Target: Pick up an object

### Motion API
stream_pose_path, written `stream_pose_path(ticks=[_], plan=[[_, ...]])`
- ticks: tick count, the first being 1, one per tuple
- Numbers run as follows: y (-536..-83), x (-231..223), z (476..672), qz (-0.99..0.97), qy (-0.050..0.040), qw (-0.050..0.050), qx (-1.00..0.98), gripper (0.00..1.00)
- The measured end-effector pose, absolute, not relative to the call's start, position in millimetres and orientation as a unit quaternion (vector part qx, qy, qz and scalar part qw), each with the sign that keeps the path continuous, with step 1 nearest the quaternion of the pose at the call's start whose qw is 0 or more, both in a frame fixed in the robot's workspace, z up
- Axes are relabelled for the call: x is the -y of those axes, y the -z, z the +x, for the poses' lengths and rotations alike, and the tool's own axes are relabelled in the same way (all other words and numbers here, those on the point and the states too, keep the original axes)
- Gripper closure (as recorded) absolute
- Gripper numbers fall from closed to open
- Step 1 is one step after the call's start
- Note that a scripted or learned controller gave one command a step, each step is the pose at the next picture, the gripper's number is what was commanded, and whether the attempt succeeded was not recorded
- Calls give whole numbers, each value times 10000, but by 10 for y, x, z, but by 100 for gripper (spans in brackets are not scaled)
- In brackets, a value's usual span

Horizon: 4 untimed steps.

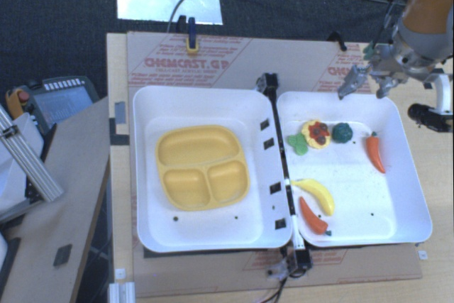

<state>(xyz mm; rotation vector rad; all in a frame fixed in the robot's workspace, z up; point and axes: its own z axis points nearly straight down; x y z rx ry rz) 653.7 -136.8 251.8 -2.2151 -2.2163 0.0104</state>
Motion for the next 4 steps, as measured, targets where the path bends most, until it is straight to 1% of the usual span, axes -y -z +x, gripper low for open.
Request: stream_pose_path(ticks=[1, 2, 3, 4], plan=[[-2593, 1363, 6557, -7061, 3, -6, 7081, 0], [-2173, 1384, 6608, -7064, -1, -4, 7078, 0], [-1615, 1453, 6549, -7069, -4, 2, 7073, 0], [-1202, 1440, 6523, -7070, -2, 3, 7072, 0]])
